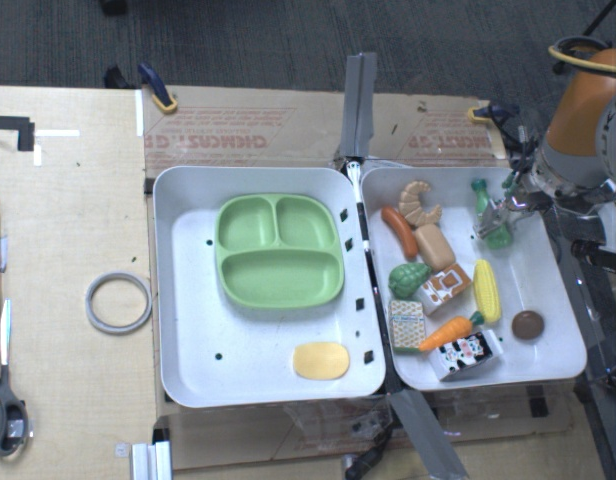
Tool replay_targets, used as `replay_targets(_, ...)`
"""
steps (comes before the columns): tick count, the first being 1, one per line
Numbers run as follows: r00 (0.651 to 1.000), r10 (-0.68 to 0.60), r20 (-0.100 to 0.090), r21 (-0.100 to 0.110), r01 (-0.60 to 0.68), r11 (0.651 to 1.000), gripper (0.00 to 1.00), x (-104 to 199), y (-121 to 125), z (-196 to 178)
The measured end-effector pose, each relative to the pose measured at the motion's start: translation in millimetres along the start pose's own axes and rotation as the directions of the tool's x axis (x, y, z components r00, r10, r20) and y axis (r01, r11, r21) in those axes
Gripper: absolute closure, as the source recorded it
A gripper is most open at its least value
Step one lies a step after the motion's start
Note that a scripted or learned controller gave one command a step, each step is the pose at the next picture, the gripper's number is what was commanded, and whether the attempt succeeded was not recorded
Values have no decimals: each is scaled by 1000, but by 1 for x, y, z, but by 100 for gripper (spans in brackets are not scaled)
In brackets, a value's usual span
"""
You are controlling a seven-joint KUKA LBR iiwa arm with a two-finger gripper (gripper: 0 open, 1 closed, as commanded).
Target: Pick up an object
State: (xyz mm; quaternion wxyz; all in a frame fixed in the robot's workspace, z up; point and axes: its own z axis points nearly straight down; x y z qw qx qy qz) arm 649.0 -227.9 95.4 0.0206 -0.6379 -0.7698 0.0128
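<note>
At right bin (563,298) far corner, end effector (500,214) down over green toy (498,232); opening: cannot tell. Approach step; next needs clean closure, lift.

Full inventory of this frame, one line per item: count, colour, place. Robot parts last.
left bin: 1, white, bench centre
right bin: 1, white, beside left bin
tray: 1, green, three compartments, left bin
yellow disc: 1, left bin, front
croissant: 1, tan, right bin, back
sausage: 1, red-orange, right bin
bread block: 1, tan, right bin
broccoli: 1, green, right bin
corn: 1, yellow, right bin
carrot: 1, orange, right bin, front
small cartons: 3, printed, right bin
brown ball: 1, right bin
green item: 1, at the gripper
ring: 1, grey, bench left
arm: 1, grey and orange, right
gripper: 1, over right bin
</note>
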Motion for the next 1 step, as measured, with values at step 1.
replay_targets(1,992,125,11,-46,-124,991,100,59,-65,-157)
